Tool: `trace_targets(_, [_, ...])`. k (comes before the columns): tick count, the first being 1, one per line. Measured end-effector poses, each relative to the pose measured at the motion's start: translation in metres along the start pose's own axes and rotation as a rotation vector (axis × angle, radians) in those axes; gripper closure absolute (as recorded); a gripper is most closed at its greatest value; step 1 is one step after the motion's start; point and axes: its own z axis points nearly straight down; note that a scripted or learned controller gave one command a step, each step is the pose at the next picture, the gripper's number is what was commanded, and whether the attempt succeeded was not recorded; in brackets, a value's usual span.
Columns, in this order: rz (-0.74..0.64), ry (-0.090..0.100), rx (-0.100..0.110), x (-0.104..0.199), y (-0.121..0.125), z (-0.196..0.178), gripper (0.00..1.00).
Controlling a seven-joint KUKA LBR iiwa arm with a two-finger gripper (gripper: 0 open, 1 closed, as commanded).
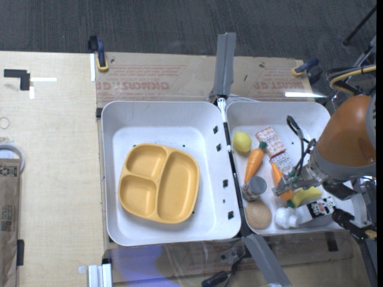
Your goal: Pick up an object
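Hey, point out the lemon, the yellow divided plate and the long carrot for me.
lemon [242, 142]: camera view, middle of its yellow skin.
yellow divided plate [159, 183]: camera view, on the ridge between its compartments.
long carrot [254, 164]: camera view, middle of its orange body.

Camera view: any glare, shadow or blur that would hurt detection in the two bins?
Camera view: lighting is even and soft; the yellow divided plate in the left bin is sharp, with a faint shadow at its rim. The right bin is cluttered and low in detail: the claw blends into small items near the carrot. A bluish reflection sits below the left bin's front edge.
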Motion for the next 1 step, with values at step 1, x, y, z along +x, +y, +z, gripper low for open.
trace_targets(1, [0.138,-0.003,0.0,0.0443,0.0916,-0.0914,1.0])
